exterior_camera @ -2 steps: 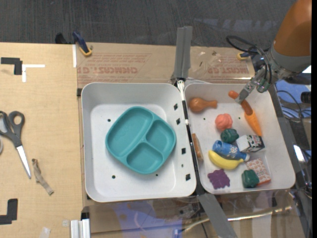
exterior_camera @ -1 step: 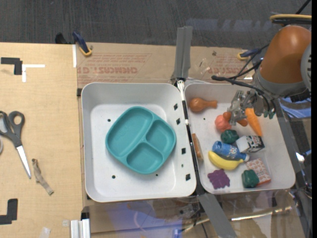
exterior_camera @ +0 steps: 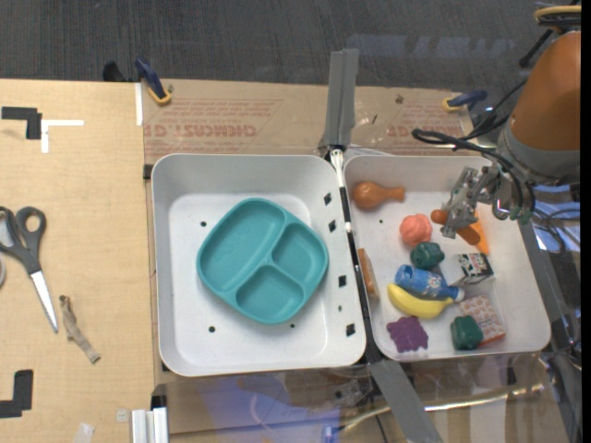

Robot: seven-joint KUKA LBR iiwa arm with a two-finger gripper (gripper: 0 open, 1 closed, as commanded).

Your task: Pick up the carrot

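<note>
Carrot (exterior_camera: 470,232) lies just under the gripper (exterior_camera: 457,221) fingertips

Table (exterior_camera: 74,247): tan surface. Two white bins (exterior_camera: 166,275) rest side by side on it. Scissors (exterior_camera: 28,257) lie well left of the bins, beside a small strip (exterior_camera: 81,332).

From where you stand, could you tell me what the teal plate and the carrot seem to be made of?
The teal plate looks like moulded plastic: uniform colour, smooth rounded compartment walls, a soft satin sheen. The carrot, lying by the gripper, appears to be a plastic toy, evenly orange and smooth, though it is partly hidden, so I can't be sure.
</note>
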